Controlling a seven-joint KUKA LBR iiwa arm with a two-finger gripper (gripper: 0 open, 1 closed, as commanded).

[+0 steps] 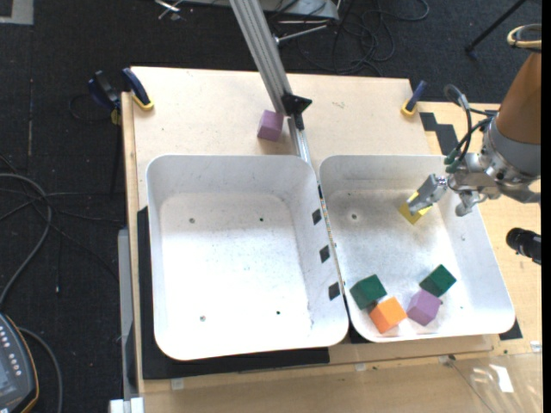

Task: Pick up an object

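Camera view, looking down at a slant: wooden bench (pixel 362 101) on a dark floor strewn with black cables (pixel 34 205); two shallow white bins side by side on it. Nearest, in the right bin (pixel 482 256), a cluster at the front edge: orange cube (pixel 388 313) touching a purple cube (pixel 424 307); dark green cube (pixel 368 290) just behind the orange one; second green cube (pixel 439 280) just behind the purple one. Left bin (pixel 172 188) beside it, speckled with dark marks.

Mid-depth, the arm comes in from the right, orange band (pixel 521 101) above the wrist, grey wrist below trailing thin cables; gripper (pixel 422 198) reaches leftward over the back half of the right bin; a yellow block (pixel 415 208) sits at the fingertips, seemingly pinched between them, though whether it is lifted off the bin floor I cannot tell.

Farther back, a lone purple cube (pixel 270 126) rests on the bare bench behind the left bin; a slanted metal rail (pixel 258 41) rises beside it; clamps with yellow tips (pixel 138 93) at the bench's rear corners.

No writing legible anywhere.
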